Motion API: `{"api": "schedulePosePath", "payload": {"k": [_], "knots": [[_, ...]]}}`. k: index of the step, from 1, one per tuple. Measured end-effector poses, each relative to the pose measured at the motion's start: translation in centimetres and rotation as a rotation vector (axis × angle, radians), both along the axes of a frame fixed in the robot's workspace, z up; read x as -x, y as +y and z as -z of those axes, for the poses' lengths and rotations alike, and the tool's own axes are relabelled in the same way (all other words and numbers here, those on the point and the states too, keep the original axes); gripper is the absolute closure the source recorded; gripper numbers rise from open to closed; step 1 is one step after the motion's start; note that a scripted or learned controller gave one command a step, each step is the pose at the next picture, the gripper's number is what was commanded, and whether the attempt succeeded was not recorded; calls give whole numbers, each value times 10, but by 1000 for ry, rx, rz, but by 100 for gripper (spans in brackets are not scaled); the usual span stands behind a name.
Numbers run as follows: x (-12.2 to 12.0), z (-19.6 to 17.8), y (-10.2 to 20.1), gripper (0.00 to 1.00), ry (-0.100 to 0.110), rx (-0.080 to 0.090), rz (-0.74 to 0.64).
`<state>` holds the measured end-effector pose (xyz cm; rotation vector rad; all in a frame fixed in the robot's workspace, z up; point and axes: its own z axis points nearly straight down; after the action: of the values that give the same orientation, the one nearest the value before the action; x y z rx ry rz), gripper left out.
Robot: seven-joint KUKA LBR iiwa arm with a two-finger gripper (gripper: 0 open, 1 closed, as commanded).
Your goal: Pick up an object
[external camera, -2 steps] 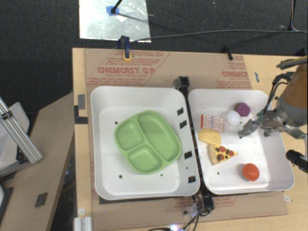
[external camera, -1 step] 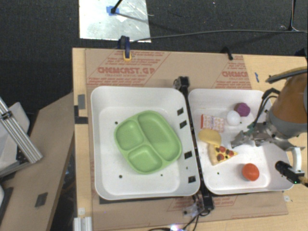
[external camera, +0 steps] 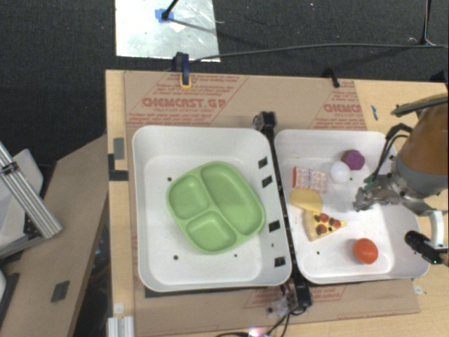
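Pincer point(external camera: 363, 201), grip state unclear, hovers right of the pizza slice point(external camera: 323, 225); tomato point(external camera: 365, 250) sits below-right of it

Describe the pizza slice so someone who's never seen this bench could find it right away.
Look in the right-hand white bin, near its wall beside the other bin. The pizza slice lies just below the yellow wedge and up-left of the red ball. It is the only flat triangle, yellow with red spots.

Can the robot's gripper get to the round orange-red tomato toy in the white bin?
Probably yes. The gripper hangs just above the round orange-red tomato toy in the right white bin, and nothing lies between them; the pizza slice toy sits off to the side.
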<state>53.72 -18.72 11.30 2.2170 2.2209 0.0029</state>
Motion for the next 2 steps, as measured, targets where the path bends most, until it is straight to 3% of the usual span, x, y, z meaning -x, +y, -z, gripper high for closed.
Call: {"api": "schedulePosePath", "payload": {"k": [2], "knots": [[-7, -99, -11, 100, -3, 1, -2]]}}
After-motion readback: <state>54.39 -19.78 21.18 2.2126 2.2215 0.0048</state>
